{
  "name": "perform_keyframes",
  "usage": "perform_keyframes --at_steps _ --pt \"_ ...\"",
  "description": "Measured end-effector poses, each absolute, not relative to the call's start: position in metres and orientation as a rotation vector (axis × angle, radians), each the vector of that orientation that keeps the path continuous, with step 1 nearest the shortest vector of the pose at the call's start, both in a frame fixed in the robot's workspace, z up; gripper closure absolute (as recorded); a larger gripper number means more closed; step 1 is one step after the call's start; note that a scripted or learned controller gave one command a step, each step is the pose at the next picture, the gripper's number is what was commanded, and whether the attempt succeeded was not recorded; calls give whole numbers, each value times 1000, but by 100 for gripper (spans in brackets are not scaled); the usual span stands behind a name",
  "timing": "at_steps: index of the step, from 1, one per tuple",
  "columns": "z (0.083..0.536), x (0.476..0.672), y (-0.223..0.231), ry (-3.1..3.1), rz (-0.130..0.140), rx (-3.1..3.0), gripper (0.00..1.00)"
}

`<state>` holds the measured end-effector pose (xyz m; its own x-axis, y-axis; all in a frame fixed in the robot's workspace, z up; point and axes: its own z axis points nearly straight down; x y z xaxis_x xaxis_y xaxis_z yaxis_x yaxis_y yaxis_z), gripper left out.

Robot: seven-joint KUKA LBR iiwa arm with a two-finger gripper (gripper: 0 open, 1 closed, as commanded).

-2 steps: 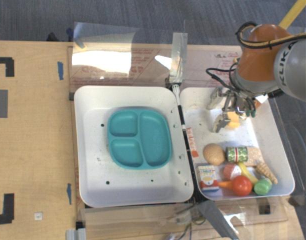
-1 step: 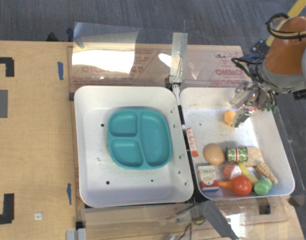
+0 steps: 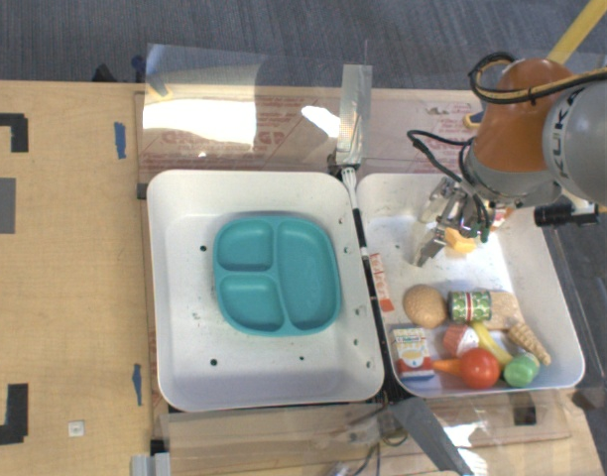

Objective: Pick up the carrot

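You have two white bins side by side: the left bin point(image 3: 175, 296) carries a teal divided plate point(image 3: 278, 273), and the right bin point(image 3: 556, 296) carries the food. The arm point(image 3: 527, 117) reaches in from the right and hangs over the far part of the right bin, with the gripper point(image 3: 444, 228) above bare bin floor, near a small yellow piece point(image 3: 463, 245). Its fingers point(image 3: 427, 251) look spread, with nothing between them.

The carrot point(image 3: 444, 366) lies at the near edge of the right bin, a thin orange stick running left to right. It touches the red tomato point(image 3: 479, 367) on its right and lies just beside a small printed carton point(image 3: 411, 346) on its left. A potato point(image 3: 424, 306) and a green-labelled can point(image 3: 470, 306) sit farther back.

You should bring the gripper nearward and slightly left, well clear of the can. Turn the fingers so they close across the carrot's narrow width. Aim at the exposed left half, away from the tomato, and descend low, since the carrot lies flat.
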<state>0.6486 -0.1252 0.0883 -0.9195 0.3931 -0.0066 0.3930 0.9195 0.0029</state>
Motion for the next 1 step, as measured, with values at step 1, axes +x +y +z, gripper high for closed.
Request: perform_keyframes --at_steps 1 --pt "103 652 -125 3059 2 622 100"
